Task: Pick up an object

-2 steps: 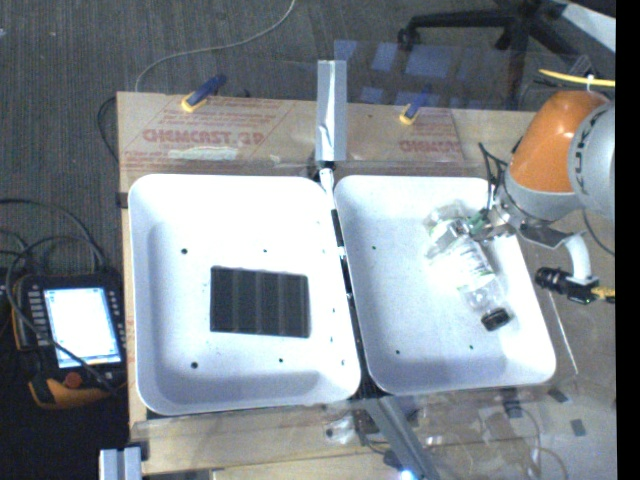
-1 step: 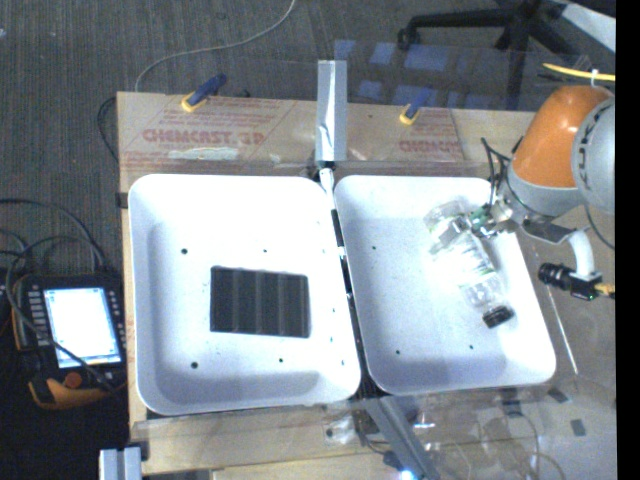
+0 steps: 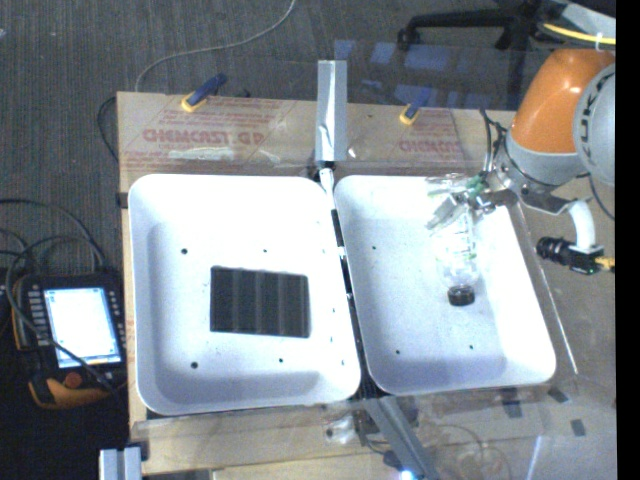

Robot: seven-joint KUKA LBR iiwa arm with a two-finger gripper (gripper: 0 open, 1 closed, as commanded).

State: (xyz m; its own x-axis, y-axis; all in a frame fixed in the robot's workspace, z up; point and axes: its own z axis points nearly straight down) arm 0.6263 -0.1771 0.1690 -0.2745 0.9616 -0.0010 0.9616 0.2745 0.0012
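1. The gripper (image 3: 458, 268) hangs over the right bin, its pale, see-through fingers reaching down toward the bin floor. The view is too faint and blurred there to show how it is set, so I cannot tell its state, nor whether anything sits in it.
2. Farthest left, off the bench, a handheld control pendant (image 3: 72, 328) with a lit screen lies on the dark carpet with its cables.
3. The left bin (image 3: 160, 208) holds a flat, dark rectangular object (image 3: 259, 301) with lengthwise ridges, lying near the middle of the floor, well apart from the arm.
4. A metal divider post (image 3: 328, 118) stands at the back where the two bins meet.
5. The right bin (image 3: 400, 348) has a small dark round object (image 3: 460, 294) on its floor, directly under the gripper tip. Whether the tip touches it cannot be made out.
6. At the right, the arm (image 3: 560, 108) with its orange band leans in over the bin's back corner.
7. Progress, as a judgement: the approach looks done, with the gripper lowered over the small dark object, the likely target. The object appears to rest on the floor, so a secure grasp and the lift remain to be done.
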